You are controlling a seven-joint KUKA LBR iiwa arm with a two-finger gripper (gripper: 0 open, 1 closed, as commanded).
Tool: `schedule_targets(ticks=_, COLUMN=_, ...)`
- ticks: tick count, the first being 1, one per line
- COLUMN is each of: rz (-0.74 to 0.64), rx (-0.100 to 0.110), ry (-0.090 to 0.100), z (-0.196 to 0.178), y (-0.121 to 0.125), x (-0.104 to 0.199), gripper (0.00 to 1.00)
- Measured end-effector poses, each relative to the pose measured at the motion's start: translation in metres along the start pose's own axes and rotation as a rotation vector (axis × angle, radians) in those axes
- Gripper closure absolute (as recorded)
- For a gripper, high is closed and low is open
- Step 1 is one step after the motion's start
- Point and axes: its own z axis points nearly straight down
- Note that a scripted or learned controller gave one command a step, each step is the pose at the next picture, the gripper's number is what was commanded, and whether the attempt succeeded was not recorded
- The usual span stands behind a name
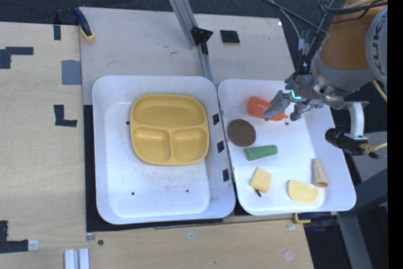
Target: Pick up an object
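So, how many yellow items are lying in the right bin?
2: a yellow cheese wedge near the front middle, and a flat yellow piece right of it, at the front. The gripper may hide others.

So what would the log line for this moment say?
arm: over right bin | gripper: above orange item | holding: not evident | yellow tray: left bin

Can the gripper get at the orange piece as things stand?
Probably yes: the gripper hangs right over the orange piece in the right bin, and nothing lies on top of it.
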Motion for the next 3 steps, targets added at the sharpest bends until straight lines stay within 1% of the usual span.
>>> schedule_targets(ticks=1, rz=-0.001, rx=-0.005, ry=-0.001, z=-0.002, y=0.001, x=0.0, gripper=0.0)
schedule_targets(ticks=3, rz=0.0, rx=0.001, ry=-0.001, z=0.125, y=0.005, x=0.005, gripper=0.0)
